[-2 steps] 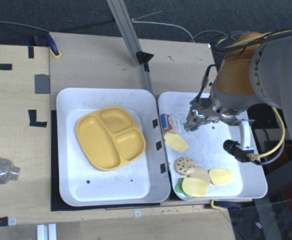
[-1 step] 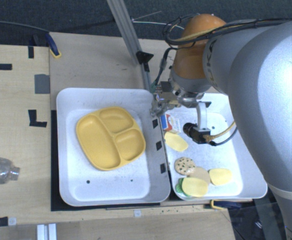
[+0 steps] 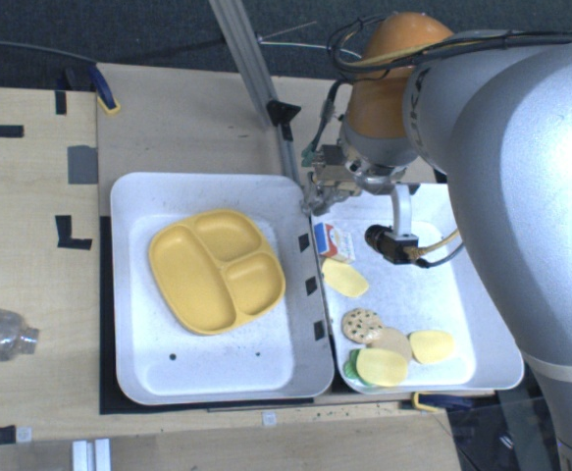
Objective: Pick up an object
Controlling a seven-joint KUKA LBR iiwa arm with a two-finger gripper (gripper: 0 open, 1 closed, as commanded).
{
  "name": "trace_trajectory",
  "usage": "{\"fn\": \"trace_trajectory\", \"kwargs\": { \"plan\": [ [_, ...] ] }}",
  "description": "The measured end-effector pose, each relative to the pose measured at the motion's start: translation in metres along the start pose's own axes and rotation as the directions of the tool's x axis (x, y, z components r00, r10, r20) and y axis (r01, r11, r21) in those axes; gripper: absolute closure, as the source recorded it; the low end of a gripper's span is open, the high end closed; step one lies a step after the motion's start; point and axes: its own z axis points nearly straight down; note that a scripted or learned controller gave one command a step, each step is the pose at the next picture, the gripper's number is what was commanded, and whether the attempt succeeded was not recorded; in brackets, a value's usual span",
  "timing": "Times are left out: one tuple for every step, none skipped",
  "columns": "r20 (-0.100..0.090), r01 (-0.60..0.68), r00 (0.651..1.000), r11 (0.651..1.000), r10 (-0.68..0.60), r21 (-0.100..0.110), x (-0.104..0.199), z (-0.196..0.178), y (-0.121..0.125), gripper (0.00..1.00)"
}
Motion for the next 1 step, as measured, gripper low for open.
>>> {"fn": "trace_trajectory", "kwargs": {
  "plan": [
    [0.001, -0.002, 1.000, 1.000, 0.002, -0.002, -0.0336, -0.0002, 0.0407, 1.00]
  ]
}}
